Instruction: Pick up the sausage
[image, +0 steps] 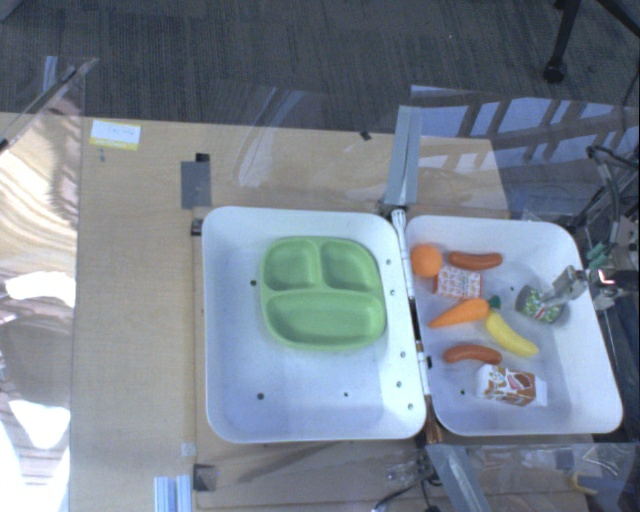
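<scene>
Tool (572, 284) at right bin's edge, both sausages (474, 261) (472, 353) lying left-right

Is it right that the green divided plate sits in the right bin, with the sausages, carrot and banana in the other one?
Not quite. The camera view shows the green divided plate in the left bin. The sausages, carrot and banana do lie in the other one, the right bin.

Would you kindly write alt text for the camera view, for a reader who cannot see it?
Two sausages lie in the right bin among an orange, carrot, banana and small cartons, with the gripper at the bin's right side. A green divided plate sits in the left bin.
</scene>
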